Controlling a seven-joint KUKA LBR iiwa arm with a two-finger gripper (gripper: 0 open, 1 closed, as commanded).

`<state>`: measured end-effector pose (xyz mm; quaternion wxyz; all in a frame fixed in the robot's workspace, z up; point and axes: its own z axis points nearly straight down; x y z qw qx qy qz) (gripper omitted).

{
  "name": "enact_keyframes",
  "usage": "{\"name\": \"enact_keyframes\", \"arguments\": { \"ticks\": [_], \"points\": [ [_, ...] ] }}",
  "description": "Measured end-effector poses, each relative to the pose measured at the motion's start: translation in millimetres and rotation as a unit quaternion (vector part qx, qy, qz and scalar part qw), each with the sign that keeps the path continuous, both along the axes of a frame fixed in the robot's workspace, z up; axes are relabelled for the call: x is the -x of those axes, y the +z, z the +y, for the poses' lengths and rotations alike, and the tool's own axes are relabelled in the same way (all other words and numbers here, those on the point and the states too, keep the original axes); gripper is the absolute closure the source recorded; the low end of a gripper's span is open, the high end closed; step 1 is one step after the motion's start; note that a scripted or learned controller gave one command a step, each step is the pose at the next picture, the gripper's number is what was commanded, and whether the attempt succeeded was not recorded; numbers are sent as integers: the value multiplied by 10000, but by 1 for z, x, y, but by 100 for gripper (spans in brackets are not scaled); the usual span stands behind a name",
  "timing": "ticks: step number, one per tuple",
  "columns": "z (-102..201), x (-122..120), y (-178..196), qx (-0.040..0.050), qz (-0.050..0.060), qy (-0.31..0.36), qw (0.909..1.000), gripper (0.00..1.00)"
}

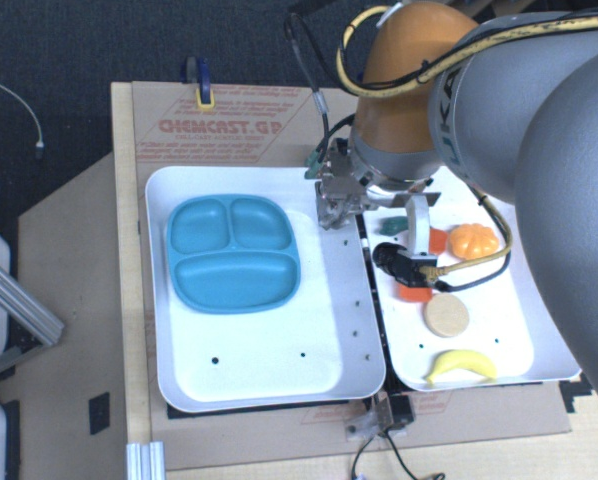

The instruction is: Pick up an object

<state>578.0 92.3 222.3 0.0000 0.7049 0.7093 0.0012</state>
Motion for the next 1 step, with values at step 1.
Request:
{"name": "enact_keyframes", "arguments": {
  "ticks": [1],
  "points": [
    [-4,0,0,8,6,-26,10000,0]
  ]
}}
